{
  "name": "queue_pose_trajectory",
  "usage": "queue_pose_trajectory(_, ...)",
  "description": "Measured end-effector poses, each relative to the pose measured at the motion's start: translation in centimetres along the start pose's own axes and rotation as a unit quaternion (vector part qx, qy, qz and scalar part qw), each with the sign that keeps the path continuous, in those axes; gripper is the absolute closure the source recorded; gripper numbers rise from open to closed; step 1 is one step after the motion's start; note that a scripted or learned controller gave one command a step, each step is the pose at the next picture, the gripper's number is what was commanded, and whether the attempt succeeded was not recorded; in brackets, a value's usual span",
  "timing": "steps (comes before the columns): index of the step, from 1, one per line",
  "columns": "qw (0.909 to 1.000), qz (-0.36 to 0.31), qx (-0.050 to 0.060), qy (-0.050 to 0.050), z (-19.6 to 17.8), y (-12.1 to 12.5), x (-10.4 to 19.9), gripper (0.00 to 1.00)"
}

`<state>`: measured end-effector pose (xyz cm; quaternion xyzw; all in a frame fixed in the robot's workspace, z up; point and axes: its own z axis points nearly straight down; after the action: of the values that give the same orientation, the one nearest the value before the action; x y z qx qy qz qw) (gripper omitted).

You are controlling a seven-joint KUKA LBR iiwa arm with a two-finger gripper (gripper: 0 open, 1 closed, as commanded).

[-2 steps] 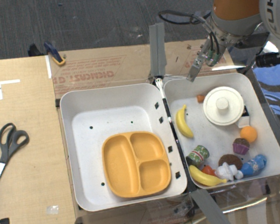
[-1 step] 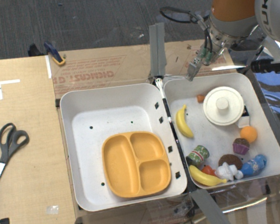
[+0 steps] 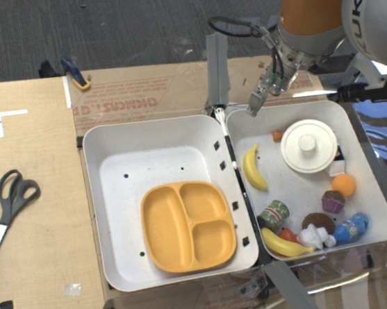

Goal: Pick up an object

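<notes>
**Nothing picked up yet: the jaws hang over the far rim of the right bin**

From where I stand, the task looks like it is at its beginning. The gripper [image 3: 262, 94] hangs above the far left corner of the right bin [image 3: 363, 164], near the divider where the two bins meet. It is small and dark against the cardboard behind, so I cannot tell how far the jaws are open, and I see nothing held between them.

All the objects lie in their bins. In the right bin a white round lid [image 3: 309, 146] sits toward the far right side, with a small orange piece [image 3: 276, 135] just beside it. A banana [image 3: 253, 169] lies along the left wall. Along the near edge there is a crowded group: a green can [image 3: 274, 213], a second banana [image 3: 283, 243], a white crumpled thing [image 3: 317, 238], a blue toy [image 3: 350, 228], a purple object [image 3: 333, 201] and an orange ball [image 3: 343, 184]. The left bin [image 3: 107, 196] carries a yellow divided plate [image 3: 188, 226] toward its near right corner.

So the whole pick remains: choose a thing, go down, close, lift.

For room, I judge the first banana the easiest one, because it has bare floor on its right side, though the wall is close on its left. The group at the near edge is tight, with things touching, and the jaws could push neighbours there. The middle of the right bin is open. Scissors [image 3: 9, 201] lie on the worktop [image 3: 40, 274], well apart at the left
</notes>
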<state>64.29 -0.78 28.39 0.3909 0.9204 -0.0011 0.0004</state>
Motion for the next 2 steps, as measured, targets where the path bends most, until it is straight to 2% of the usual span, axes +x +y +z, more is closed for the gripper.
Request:
queue_pose_trajectory(1, 1.0000, -0.001, 0.000, -0.002, -0.9, 0.0, -0.1, 1.00)
queue_pose_trajectory(2, 1.0000, -0.007, 0.000, 0.000, 1.0, 1.0, -0.3, 1.00)
